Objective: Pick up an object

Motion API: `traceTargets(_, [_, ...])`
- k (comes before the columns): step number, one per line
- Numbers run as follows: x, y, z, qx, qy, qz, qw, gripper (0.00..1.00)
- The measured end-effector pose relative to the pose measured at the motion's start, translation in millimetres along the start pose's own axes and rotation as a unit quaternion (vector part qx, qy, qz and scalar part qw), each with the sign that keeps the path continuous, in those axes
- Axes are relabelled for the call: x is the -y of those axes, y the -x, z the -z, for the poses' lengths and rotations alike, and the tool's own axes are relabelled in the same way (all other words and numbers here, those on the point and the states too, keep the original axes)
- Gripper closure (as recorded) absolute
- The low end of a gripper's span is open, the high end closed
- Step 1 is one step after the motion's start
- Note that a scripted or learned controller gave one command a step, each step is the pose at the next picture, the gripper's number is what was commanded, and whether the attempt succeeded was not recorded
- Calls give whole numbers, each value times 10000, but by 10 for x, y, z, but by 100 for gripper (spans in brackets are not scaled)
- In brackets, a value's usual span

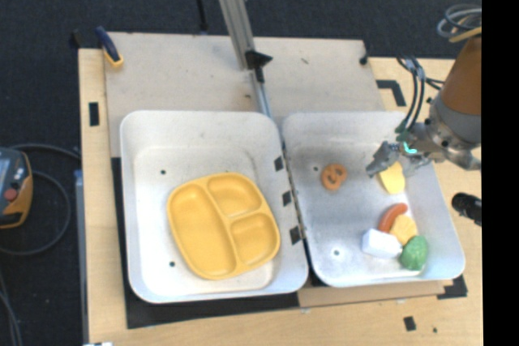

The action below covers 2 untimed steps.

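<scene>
My gripper (397, 161) hangs over the right side of the right bin (349, 134), its fingers spread apart. A pale yellow piece (392, 180) lies just below and between the fingertips; whether they touch it I cannot tell. A small orange-brown pretzel-shaped item (332, 176) sits to the gripper's left on the bin floor. In the bin's front right corner are clustered a red piece (392, 214), an orange-yellow piece (405, 228), a white block (377, 242) and a green lump (414, 253).
The left bin (146, 150) holds a yellow divided plate (225, 224). A metal post (231, 0) rises at the back between the bins. The grey arm with its orange band (464, 85) comes in from the right above the right bin's edge.
</scene>
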<state>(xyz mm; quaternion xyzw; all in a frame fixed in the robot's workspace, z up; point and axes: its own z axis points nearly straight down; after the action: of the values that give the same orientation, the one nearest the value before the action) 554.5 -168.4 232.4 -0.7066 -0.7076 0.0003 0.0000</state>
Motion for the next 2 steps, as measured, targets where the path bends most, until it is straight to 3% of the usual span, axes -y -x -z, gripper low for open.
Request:
traceTargets(1, [-4,0,6,2,7,1,10000,0])
traceTargets(2, [12,110,-559,4,-14,-12,10000,0])
